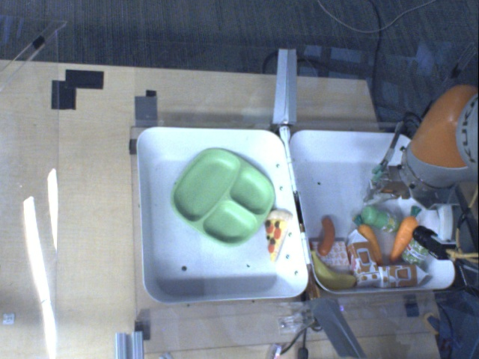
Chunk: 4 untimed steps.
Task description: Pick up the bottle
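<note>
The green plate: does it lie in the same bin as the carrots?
No, the green plate lies in the left bin, while the carrots lie in the right bin.

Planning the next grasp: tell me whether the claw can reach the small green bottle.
Probably yes. The claw hangs close by the small green bottle in the right white bin; nothing lies over it, though an orange toy carrot crowds it.

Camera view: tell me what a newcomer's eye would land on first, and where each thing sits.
The big green divided plate draws the eye first, lying in the middle of the left bin, with a pizza slice at its right edge. Next comes the arm's orange band at the right, above a heap of toy food in the right bin: two carrots, a sausage and a banana.
</note>
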Each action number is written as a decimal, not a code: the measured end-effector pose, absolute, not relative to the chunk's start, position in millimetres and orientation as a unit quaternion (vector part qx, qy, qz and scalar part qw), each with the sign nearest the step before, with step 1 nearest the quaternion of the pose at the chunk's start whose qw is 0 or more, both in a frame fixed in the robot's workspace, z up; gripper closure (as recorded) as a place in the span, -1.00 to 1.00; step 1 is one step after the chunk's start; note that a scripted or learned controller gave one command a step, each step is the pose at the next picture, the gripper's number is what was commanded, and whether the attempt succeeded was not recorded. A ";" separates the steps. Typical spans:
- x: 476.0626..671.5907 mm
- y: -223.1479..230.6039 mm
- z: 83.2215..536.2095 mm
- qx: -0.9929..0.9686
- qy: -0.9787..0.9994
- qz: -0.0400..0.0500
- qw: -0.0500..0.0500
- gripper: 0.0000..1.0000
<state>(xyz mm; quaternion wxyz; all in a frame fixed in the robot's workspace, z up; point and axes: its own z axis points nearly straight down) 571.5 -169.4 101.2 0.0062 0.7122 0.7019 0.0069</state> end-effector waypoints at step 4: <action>546.7 -176.7 89.0 0.759 0.651 0.005 0.005 -1.00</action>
